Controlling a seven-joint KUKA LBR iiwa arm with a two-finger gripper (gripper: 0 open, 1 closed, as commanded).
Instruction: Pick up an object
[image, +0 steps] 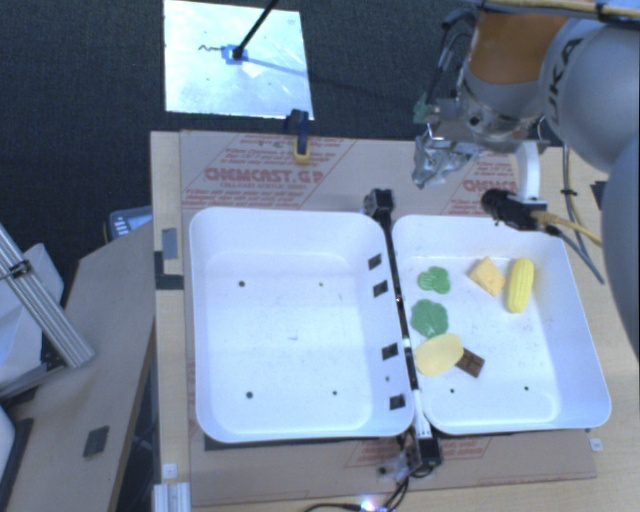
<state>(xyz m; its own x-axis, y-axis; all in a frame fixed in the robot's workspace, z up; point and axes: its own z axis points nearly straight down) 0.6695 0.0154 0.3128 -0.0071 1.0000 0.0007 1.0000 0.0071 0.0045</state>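
While the gripper (437, 172) hangs above the bench behind the right bin's (575, 400) far left corner, its tips blur against the printed board (265, 172), and I cannot tell how it stands or whether anything is in it; nothing can be seen touching it.

Nearest in the right bin, a pale yellow piece (438, 354) lies just beside the divider between the bins, with a small dark brown block (470, 364) touching its right edge. Just behind them sits a green leafy piece (429, 317), and behind that a smaller green piece (433, 280). Further right, an orange-yellow wedge (487, 275) lies just beside a corn cob (519, 284), which lies lengthwise near the bin's far right part. All six rest on the bin floor, well apart from the gripper.

Left of the divider lies the left bin (210, 300), white with a few dark dots on its floor. Both bins sit on the printed board over a tan bench (110, 300). Past the bins, a small blue and yellow clamp (299, 135) stands on the board's far edge. Above the gripper the grey arm (590, 70) with its orange band (510, 40) comes in from the right. Farthest back, a shiny metal plate (238, 60) lies on dark carpet (70, 100).
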